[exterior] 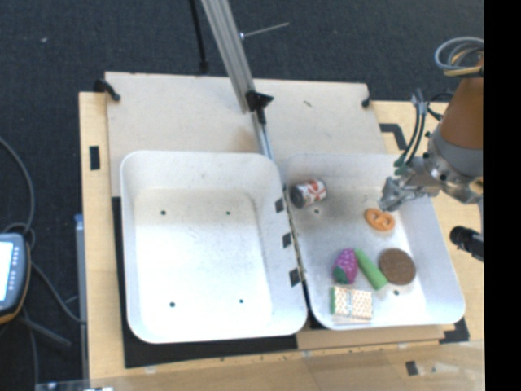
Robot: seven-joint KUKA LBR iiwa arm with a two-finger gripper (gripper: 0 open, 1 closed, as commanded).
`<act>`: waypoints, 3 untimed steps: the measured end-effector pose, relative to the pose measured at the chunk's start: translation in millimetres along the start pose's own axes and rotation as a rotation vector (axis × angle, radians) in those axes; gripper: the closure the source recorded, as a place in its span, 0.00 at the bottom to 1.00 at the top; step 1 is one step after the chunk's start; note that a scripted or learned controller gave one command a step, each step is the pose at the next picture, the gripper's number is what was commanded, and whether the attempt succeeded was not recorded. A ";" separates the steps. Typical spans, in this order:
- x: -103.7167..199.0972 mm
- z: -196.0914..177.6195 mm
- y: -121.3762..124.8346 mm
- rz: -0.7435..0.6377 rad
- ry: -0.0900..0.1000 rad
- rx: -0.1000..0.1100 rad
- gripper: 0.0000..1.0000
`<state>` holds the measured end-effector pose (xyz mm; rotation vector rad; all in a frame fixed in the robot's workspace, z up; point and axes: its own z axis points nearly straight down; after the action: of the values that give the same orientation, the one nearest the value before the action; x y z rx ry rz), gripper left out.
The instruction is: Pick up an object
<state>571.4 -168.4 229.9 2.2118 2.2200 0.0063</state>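
An orange pretzel-shaped toy [379, 220] lies near the right bin's [435, 255] far right edge — the end effector [392, 199] hovers just above it; whether it is parted or closed cannot be told. Nearer lie a green cylinder [371, 270], purple grapes [347, 265] and a brown disc [397, 265].

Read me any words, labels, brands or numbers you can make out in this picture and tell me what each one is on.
No text is readable.
Can in the right bin: red and white label, too blurred to read.
Patterned box: print too small to read.
Device screen at the left edge: lit, nothing legible.
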 end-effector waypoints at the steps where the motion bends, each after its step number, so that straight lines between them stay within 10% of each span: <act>1: -1.1 -11.2 0.9 -0.004 0.001 0.005 1.00; 3: 121.7 -22.8 14.1 -0.005 0.004 0.005 1.00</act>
<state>584.9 -46.5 252.5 2.2108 2.2301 0.0059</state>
